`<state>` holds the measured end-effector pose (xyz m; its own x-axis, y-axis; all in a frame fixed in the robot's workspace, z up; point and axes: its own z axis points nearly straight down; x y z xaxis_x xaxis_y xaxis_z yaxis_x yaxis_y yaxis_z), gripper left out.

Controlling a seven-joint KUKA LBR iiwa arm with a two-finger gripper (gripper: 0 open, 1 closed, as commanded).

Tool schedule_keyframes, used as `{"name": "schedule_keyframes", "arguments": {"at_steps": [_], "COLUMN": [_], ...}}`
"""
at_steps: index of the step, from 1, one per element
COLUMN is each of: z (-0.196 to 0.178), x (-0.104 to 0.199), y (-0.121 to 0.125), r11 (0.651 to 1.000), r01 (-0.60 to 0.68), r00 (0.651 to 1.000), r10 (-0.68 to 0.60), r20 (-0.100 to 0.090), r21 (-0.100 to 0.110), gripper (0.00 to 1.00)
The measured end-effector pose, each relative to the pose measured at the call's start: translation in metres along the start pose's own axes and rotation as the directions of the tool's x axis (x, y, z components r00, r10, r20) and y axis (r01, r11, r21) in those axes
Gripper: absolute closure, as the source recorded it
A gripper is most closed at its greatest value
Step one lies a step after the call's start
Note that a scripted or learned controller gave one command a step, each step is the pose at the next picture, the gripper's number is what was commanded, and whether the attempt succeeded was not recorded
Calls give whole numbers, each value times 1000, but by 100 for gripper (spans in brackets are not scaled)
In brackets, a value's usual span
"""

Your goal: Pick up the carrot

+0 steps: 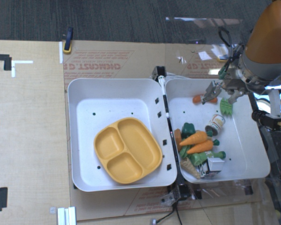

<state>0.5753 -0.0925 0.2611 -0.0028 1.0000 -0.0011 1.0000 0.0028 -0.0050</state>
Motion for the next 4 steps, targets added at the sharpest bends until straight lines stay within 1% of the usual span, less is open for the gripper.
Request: {"name": "schedule_keyframes", "arguments": {"at_steps": [1, 2, 3, 4], "z": [132, 168, 159, 134], "x": [0, -47, -47, -5], "y": [-57, -53, -51, -34], "r11": [1000, 972, 971, 813], "r01": [19, -234, -240, -583], "r00": [1000, 972, 971, 813], "r10": [-19, 234, 240, 583], "r20": [-1, -3, -5, -2], "r21": [-1, -3, -8, -1], "gripper": [0, 0, 100, 100]}}
